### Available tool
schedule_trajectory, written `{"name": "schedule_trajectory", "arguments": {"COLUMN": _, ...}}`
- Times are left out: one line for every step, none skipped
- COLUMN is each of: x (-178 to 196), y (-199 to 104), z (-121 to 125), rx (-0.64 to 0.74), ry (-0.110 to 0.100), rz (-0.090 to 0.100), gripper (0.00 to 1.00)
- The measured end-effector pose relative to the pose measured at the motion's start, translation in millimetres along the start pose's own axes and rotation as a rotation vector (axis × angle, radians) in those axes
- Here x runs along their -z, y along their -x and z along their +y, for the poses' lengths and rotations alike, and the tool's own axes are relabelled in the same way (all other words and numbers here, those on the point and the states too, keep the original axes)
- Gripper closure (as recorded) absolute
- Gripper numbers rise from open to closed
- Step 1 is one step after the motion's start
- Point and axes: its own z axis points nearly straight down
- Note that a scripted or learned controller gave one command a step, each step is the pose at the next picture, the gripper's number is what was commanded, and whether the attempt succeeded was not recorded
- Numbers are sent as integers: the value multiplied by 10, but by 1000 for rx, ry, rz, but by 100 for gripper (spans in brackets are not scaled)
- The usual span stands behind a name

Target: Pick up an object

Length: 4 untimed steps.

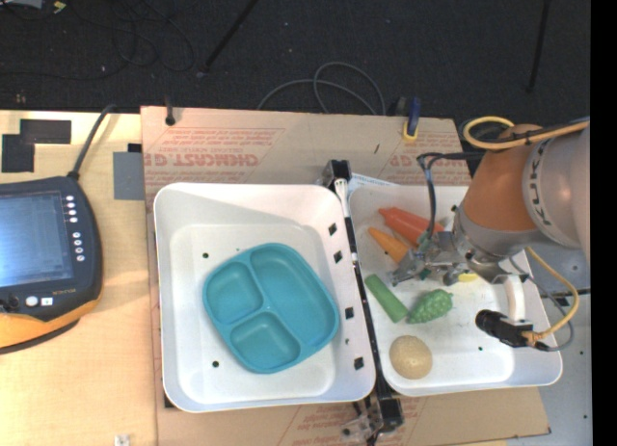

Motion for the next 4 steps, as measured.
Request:
{"name": "schedule_trajectory", "arguments": {"x": -74, "y": 324, "z": 385, "rx": 6, "ry": 4, "rz": 0, "gripper": 0}}
{"name": "schedule_trajectory", "arguments": {"x": -78, "y": 318, "z": 689, "rx": 8, "ry": -3, "rz": 1, "gripper": 0}}
{"name": "schedule_trajectory", "arguments": {"x": -17, "y": 287, "z": -345, "rx": 5, "ry": -1, "rz": 2, "gripper": 0}}
{"name": "schedule_trajectory", "arguments": {"x": -76, "y": 457, "z": 110, "rx": 10, "ry": 7, "rz": -1, "gripper": 0}}
